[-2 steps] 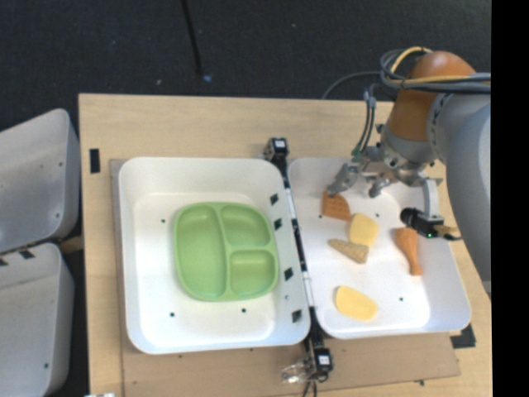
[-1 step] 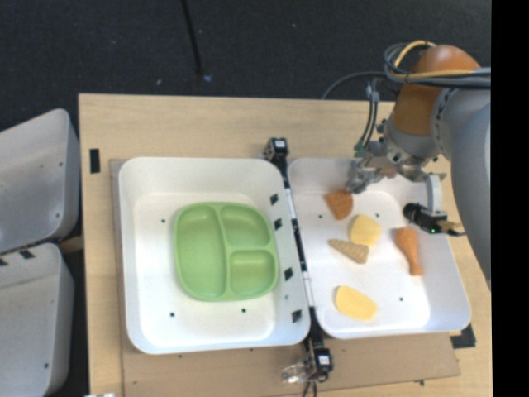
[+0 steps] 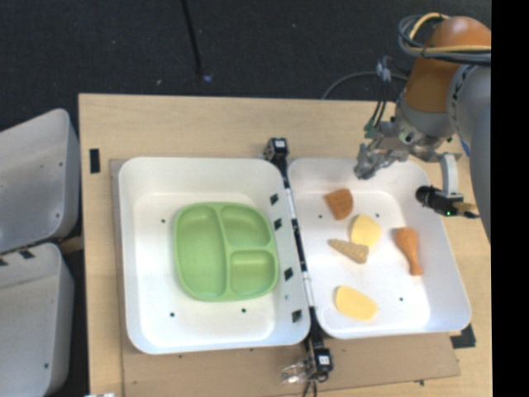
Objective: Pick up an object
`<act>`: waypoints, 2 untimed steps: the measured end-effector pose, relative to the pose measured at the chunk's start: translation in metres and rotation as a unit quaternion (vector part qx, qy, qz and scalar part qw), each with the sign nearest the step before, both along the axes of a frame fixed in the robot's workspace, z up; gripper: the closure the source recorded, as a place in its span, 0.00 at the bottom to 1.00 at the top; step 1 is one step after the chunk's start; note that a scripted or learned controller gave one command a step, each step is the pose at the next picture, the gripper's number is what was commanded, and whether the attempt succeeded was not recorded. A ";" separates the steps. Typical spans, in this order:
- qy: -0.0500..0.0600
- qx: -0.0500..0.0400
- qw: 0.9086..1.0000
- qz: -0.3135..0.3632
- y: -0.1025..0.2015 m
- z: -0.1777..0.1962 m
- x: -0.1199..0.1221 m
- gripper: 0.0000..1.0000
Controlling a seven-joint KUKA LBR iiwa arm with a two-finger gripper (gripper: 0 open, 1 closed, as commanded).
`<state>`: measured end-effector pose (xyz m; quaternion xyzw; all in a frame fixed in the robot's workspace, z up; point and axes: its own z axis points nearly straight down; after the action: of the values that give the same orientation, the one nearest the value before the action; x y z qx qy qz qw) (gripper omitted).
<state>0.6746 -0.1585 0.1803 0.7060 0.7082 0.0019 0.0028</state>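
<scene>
- Far left of the pincer: green divided plate [image 3: 225, 250] in the left bin [image 3: 132, 222], untouched.
- Below and slightly left: brown chunk [image 3: 339, 203], nearest candidate.
- Further below: pale yellow piece [image 3: 365, 231] touching a tan wedge [image 3: 349, 250]; yellow slice [image 3: 356, 303] lowest.
- Below, a little right: orange drumstick-shaped piece [image 3: 407, 248].
- Pincer [image 3: 366, 167] itself: over the right bin [image 3: 442, 304] near its far rim, nothing visibly gripped; spread of its tips cannot tell.
- Progress, judged: nothing lifted yet; descent, grasp and lift all left.
</scene>
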 end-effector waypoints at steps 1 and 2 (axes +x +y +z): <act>-0.001 -0.001 1.000 0.000 0.000 0.064 0.008 1.00; 0.000 0.000 1.000 0.001 -0.002 0.118 0.009 1.00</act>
<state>0.6836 -0.1601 0.2987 0.7056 0.7086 0.0016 0.0032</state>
